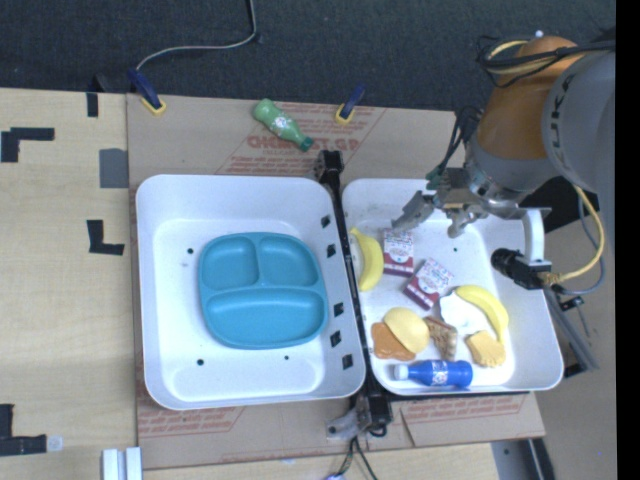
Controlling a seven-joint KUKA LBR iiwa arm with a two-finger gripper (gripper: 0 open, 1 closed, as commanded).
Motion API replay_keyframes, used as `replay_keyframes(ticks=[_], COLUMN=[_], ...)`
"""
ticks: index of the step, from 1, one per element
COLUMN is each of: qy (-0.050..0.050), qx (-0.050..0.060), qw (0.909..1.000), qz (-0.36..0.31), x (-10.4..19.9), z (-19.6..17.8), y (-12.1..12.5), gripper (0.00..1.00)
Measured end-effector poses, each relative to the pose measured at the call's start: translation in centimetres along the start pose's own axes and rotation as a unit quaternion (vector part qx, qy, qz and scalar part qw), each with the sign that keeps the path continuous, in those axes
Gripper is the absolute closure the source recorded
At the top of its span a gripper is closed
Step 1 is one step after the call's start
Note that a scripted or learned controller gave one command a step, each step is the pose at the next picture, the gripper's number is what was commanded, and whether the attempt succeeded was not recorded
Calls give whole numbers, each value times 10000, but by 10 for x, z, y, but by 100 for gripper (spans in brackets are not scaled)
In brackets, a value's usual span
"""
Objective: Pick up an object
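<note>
A cardboard-covered bench (200, 133) sits against dark carpet along the top, w/ two shallow white bins side by side on it. The left bin (160, 208) carries one thing – a blue divided plate (263, 290) w/ three compartments, lying about centre.

The right bin (535, 353) carries the clutter. Counted: 2 bananas – one (369, 259) against the bin's left edge, one (484, 309) toward its right edge; 2 small red-and-white packets, one (398, 251) just beside the left banana, the other (429, 281) a little lower and nearer the centre; 1 yellow lemon-like piece (407, 326) resting against 1 orange-brown bun-like piece (389, 342) by the lower left corner; 1 brown bit (442, 336) in the middle, too small to tell what; 1 tan toast-like piece (485, 349) near the lower right; 1 blue bottle w/ white cap (433, 373) lying flat along the bottom edge.

Outside the bins, 1 green bottle (281, 124) lies on the cardboard above the left bin's top right corner, between 2 blue-and-yellow clamps (148, 93) at the cardboard's top edge.

The arm comes in from the right, orange band up top. Gripper (437, 216) hangs over the right bin's upper part, fingers (412, 209) spread apart w/ nothing between them – the left tip is just above the upper packet; can't tell if it touches.
</note>
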State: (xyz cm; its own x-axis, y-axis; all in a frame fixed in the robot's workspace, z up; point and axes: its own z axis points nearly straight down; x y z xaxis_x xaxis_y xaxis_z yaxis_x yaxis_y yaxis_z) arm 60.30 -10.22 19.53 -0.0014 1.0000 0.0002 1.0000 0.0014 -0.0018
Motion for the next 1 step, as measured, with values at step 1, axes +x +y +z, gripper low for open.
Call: replay_keyframes(ticks=[1], qy=[-2], qx=[-2], qw=[10000], qz=[-5], x=[9], z=[105], y=[19], gripper=[0])
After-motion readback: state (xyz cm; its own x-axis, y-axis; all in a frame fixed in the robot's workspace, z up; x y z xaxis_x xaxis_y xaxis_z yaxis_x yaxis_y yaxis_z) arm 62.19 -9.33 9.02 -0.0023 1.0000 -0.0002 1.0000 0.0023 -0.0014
